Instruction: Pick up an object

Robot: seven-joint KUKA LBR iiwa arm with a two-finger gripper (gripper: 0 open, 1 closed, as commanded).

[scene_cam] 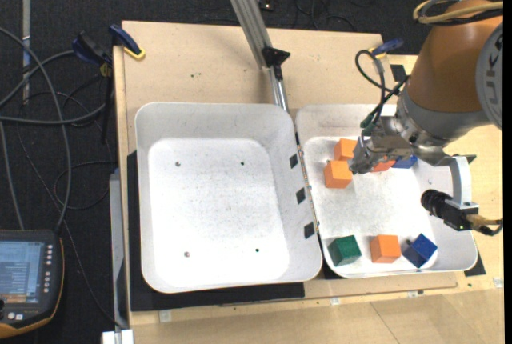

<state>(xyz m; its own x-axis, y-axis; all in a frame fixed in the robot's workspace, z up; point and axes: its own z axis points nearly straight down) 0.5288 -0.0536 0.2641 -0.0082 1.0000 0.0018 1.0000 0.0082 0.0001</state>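
Two shallow white plastic bins (160,198) sit on my tan wooden table (200,62). My claw (362,162) hangs at three o'clock of a small orange cube (338,174); whether it is open, I cannot tell.

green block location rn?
The green block sits in the right bin, at its near-left corner, just left of an orange block and a blue block.
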